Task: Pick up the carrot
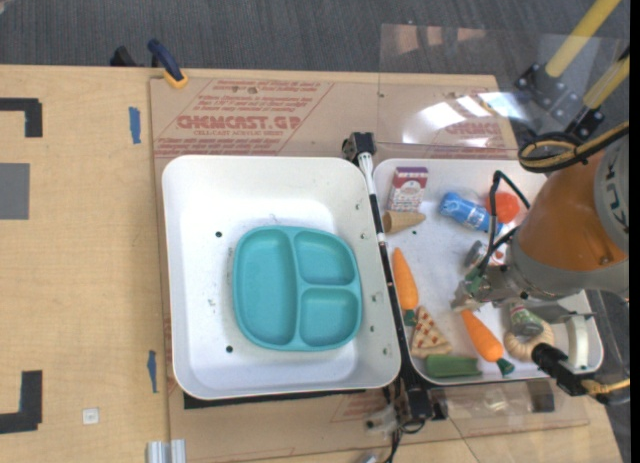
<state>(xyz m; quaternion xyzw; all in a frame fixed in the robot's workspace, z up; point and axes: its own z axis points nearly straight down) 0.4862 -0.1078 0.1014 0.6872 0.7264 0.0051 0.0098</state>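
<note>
The job is not done yet. No carrot is off the floor of its bin.

There are two carrots in the right bin [440, 168]. One carrot [404, 280] lies near the left wall of that bin, a bit right of the middle of the picture. It points up and down and sits alone, with bare white floor around it. The second carrot [482, 337] lies lower and more to the right, tilted, close to the bottom wall.

The gripper [478, 287] hangs over the right bin, just above the second carrot and to the right of the first one. It is small and dark in the picture, so I cannot tell if it is spread wide or pinched together. Nothing shows inside it, so I would not say it has a carrot.

Other toys are in the same bin. A pizza slice [429, 331] and a green pickle [452, 365] lie between the two carrots, near the bottom. A blue can [465, 210] is near the top.

The left bin [190, 281] has a teal plate [297, 287] with three parts.

What is left, I think: go down on a carrot, pinch it, and lift it up.
</note>
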